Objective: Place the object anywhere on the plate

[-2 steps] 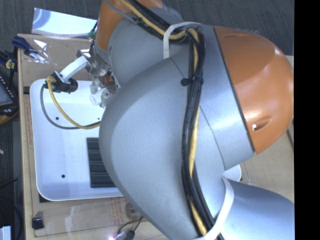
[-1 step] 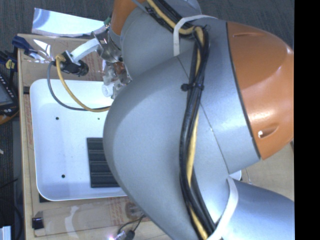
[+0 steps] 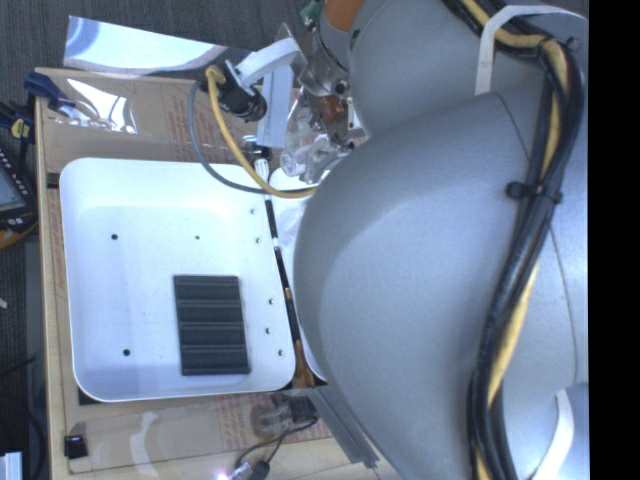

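Observation:
A dark grey ribbed rectangular plate (image 3: 210,325) lies flat in the left white bin (image 3: 100,218), toward its near right corner. My gripper (image 3: 305,148) hangs over the top of the divide between the two bins, well beyond the plate's far end. Its metal wrist parts and a yellow cable (image 3: 228,138) crowd around it. I cannot make out any object at the gripper. The grey arm (image 3: 440,268) hides almost all of the right bin.
A thin dark rail (image 3: 281,268) runs between the bins. Brown cardboard borders the left bin, with shiny foil (image 3: 120,48) at the back left. A small connector and wires (image 3: 270,418) lie at the front edge.

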Tool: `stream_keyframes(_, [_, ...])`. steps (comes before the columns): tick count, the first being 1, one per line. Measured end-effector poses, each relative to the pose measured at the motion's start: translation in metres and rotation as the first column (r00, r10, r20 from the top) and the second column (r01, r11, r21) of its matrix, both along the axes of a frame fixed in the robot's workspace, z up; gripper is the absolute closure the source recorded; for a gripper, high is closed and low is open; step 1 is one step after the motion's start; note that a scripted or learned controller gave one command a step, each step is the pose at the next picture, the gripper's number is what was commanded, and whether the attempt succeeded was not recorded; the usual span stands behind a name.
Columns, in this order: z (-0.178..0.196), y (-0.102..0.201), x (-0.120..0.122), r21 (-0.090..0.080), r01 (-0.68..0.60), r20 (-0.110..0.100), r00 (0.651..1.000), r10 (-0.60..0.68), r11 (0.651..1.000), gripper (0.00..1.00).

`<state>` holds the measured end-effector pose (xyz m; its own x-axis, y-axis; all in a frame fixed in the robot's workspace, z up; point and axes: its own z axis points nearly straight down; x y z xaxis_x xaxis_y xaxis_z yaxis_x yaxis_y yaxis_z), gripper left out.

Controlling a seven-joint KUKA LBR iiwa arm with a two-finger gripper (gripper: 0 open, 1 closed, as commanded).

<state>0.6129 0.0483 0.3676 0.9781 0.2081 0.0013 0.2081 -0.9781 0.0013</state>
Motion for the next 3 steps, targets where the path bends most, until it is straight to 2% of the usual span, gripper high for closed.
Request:
stream_keyframes(1, [-0.179, 0.042, 0.03, 0.002, -0.036, -0.011, 0.999, 0.036, 0.999, 1.0])
stream_keyframes(2, [-0.121, -0.049, 0.023, 0.006, -0.404, -0.007, 0.915, 0.404, 0.915, 1.0])
stream_keyframes(3, [-0.177, 0.017, 0.009, 0.001, -0.017, -0.007, 1.0, 0.017, 1.0, 1.0])
